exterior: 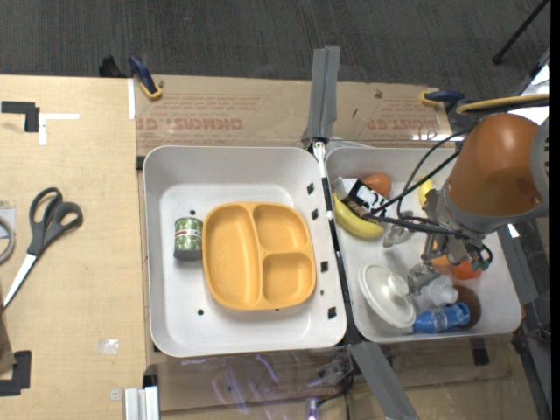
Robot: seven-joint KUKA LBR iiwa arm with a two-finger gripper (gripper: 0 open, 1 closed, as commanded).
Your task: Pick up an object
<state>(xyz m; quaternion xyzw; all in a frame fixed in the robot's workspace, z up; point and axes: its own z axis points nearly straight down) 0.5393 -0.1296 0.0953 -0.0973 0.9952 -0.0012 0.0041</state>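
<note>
My gripper (pixel 430 274) is low in the right bin (pixel 385 326), under the arm's orange band. Its tips sit among the objects there, just above a clear glass (pixel 389 294) lying on its side and a blue bottle (pixel 442 318). A red-orange object (pixel 466 269) lies just right of the gripper, and a brown round thing (pixel 470 300) below that. Farther back in the bin lie a banana (pixel 354 220), an orange ball (pixel 377 185) and a black-and-white item (pixel 366 196). Nothing is visibly raised off the bin floor.
The left bin (pixel 166 261) bears a yellow divided plate (pixel 260 255) and a small green can (pixel 187 237) beside it. Scissors (pixel 39 228) lie on the wooden bench at the left. A grey divider (pixel 322 94) stands between the bins at the back.
</note>
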